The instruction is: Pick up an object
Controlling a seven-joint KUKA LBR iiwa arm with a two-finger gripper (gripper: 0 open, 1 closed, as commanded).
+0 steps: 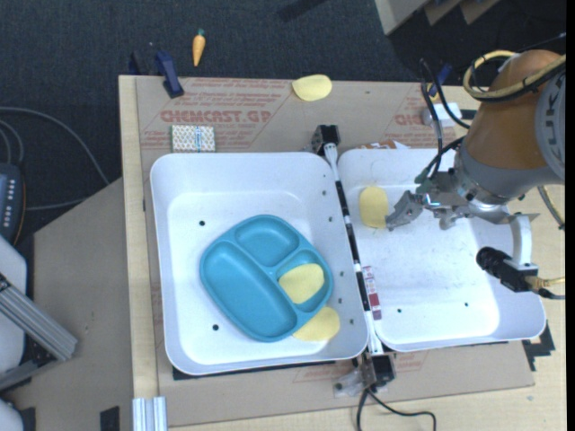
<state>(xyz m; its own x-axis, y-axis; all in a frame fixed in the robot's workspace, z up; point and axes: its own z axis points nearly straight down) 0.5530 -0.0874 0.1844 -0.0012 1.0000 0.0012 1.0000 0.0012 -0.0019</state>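
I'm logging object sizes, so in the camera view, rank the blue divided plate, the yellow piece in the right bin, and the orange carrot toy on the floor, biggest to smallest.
1. Blue divided plate
2. Yellow piece in the right bin
3. Carrot toy, though it lies farther from the camera, so it may look smaller than it is.

Both white bins, left (pixel 180 196) and right (pixel 449 312), look like smooth, faintly glossy plastic. The blue divided plate (pixel 247 281) at the left bin's middle is matt plastic. The yellow pieces, one (pixel 303 281) on the plate and one (pixel 373 206) at the right bin's ten o'clock, look soft and dull. The bench board (pixel 243 106) is printed brown cardboard, matt. The arm's orange band (pixel 503 119) shines.
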